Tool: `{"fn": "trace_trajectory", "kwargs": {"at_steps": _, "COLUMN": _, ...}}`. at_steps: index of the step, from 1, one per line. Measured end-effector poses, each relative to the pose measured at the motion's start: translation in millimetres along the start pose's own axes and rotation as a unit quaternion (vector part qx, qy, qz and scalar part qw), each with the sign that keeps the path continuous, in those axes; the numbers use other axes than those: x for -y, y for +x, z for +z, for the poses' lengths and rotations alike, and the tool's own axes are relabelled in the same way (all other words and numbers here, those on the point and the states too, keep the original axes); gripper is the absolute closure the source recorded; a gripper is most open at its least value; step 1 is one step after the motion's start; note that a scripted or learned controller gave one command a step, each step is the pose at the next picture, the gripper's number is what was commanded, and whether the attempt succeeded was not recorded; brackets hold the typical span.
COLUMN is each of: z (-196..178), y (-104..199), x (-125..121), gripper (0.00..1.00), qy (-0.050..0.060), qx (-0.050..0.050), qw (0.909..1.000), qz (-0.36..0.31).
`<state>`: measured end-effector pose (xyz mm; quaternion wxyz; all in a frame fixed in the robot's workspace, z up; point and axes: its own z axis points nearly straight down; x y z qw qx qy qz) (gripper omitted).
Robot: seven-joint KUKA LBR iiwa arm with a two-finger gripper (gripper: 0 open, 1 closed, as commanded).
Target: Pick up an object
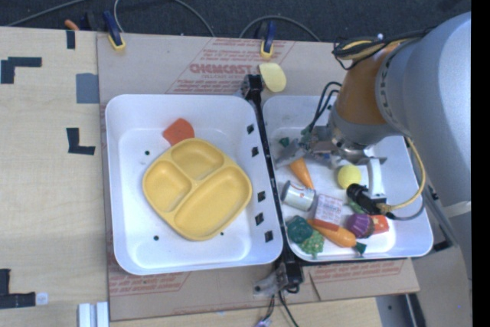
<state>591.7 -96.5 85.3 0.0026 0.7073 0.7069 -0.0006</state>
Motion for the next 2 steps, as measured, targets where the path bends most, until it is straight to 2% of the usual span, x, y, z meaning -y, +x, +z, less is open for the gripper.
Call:
{"fn": "trace_trajectory", "kwargs": {"at_steps": 1, "z": 0.2, "y": -1.0, "x": -0.5, "gripper": 0.00, "qy": 0.001, "qx": -0.001, "qw": 1.0000, "qz": -0.001}}
{"fn": "trace_trajectory", "kwargs": {"at_steps": 2, "z": -10.8, "y": -1.7, "x": -1.4, "gripper": 1.00, "qy": -0.001, "qx": 0.000, "qw": 1.0000, "qz": -0.001}}
